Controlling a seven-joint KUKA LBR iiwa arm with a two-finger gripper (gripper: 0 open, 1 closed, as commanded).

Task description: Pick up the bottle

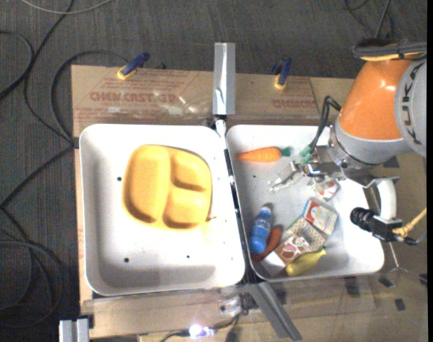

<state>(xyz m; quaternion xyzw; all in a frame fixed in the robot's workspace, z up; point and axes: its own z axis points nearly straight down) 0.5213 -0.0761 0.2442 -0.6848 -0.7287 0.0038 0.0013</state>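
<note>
The cardboard (159,98) behind the bins bears faded red print, seen upside down and too faint to read with certainty. Large dark letters run down the arm's (416,112) grey shell at the right edge, cut off by the frame, so no whole word can be read. The carton (309,230) in the right bin has red and white print too small to read.

Grey arm w/ orange band at right, claw (296,174) low, pointing left, nothing between its fingers.
</note>
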